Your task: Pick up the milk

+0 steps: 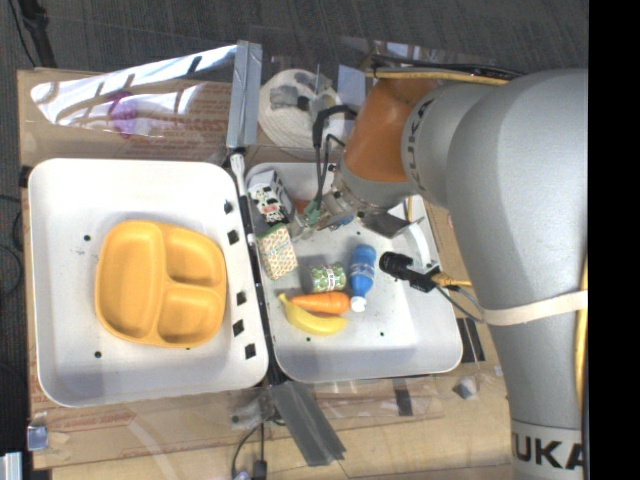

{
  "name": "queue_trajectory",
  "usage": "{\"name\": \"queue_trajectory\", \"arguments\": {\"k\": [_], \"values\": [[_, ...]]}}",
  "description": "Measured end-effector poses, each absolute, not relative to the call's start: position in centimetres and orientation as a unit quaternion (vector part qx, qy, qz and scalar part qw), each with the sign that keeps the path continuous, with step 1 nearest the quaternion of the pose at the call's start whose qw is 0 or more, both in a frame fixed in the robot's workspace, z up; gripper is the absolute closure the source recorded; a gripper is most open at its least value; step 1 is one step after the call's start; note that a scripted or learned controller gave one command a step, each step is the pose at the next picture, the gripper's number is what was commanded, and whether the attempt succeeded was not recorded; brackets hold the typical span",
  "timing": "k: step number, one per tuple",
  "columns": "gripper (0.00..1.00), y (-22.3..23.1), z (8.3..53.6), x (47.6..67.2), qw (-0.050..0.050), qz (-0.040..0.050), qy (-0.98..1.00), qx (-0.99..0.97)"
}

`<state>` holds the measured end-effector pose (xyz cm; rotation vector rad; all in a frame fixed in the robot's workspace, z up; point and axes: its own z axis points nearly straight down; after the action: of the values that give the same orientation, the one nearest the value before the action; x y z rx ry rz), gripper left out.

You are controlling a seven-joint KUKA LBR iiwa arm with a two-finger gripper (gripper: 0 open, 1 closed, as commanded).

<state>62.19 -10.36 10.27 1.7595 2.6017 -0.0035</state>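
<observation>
Left bin [60,268]: held a yellow plastic divided tray [160,281]. Right bin [425,338]: along its left wall stood a small white milk carton with cow-spot print [266,201], then a patterned snack box [278,253]; nearer front, a yellow banana [308,318], orange carrot [322,304], green can [327,277] and blue bottle [361,271]. Tool [318,215] hung just right of the carton; open or closed, could not tell. Carton judged light, thin-walled, crushable; best gripped gently across its flat sides.
</observation>
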Motion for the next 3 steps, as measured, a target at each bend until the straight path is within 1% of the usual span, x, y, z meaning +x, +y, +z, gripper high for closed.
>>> {"name": "queue_trajectory", "arguments": {"k": [1, 2, 3], "values": [[1.00, -8.8, 19.2, 52.6, -0.001, -0.0004, 0.825, 0.565], [0.00, -8.8, 19.2, 52.6, -0.001, -0.0005, 0.825, 0.565], [0.00, -11.5, 10.8, 55.5, -0.002, -0.0011, 0.810, 0.587]]}}
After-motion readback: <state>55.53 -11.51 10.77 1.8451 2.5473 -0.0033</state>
